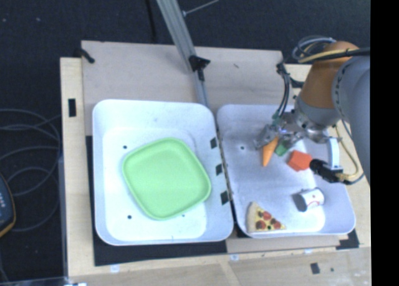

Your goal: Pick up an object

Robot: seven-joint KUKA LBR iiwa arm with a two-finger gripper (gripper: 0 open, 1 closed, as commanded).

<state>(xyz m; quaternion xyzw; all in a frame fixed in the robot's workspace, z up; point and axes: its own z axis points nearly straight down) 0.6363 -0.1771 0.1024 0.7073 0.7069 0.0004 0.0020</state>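
- We see two shallow white bins side by side on the bench: the left bin at nine o'clock of the scene, the right bin at three o'clock.
- In the left bin a light green plate lies flat, a square with rounded corners, turned slightly askew and sitting toward the six o'clock side of that bin.
- The grey arm, with its orange band, reaches in from three o'clock and hangs over the twelve o'clock part of the right bin.
- The hand is low over the right bin floor; we cannot tell whether it is apart or together, since the metal parts blur into one another.
- An orange carrot lies right at the hand, its thick end by the hand and its point aimed toward seven o'clock; we cannot tell whether the hand grips it or merely touches it.
- A small green piece sits just beside the carrot, at its three o'clock.
- An orange block lies near the carrot, at four o'clock of it.
- A white and grey object with a red mark rests at five o'clock of the right bin.
- A pizza slice lies along the six o'clock wall of the right bin.
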